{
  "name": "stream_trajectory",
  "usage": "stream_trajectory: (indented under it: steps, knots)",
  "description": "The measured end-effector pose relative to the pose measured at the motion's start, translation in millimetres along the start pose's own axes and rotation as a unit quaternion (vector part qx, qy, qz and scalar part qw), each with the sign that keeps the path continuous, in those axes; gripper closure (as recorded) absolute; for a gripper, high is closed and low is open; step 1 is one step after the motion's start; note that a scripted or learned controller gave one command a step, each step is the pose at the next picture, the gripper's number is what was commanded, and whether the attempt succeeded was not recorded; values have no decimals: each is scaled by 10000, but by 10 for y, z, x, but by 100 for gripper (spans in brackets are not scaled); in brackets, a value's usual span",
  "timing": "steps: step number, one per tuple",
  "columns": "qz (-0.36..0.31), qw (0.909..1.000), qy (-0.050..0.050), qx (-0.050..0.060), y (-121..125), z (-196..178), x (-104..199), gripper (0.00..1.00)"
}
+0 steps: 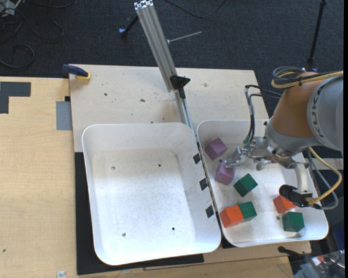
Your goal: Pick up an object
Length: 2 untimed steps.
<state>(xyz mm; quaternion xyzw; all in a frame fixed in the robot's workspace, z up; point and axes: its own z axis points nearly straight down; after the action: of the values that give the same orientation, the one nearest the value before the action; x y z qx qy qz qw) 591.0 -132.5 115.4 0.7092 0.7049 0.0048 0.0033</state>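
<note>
A green block [293,220] sits nearest the camera, right of the claw [235,159]. The claw's fingers, slightly apart, touch a purple block [224,173], tilted cornerwise.

Purple [215,148], green [245,185] and orange blocks [232,215] in white bin [261,236]

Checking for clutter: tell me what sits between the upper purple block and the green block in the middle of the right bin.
In the camera view, a second purple block sits between the upper purple block and the green block, with the gripper just above it.
</note>
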Motion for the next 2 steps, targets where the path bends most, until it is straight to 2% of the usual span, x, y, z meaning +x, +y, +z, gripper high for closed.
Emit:
stream_trajectory:
  steps: [1,2]
  knots:
    - [28,10000,-3,-4,1,-111,-18,100]
    - [27,10000,-14,48,-60,-689,-88,100]
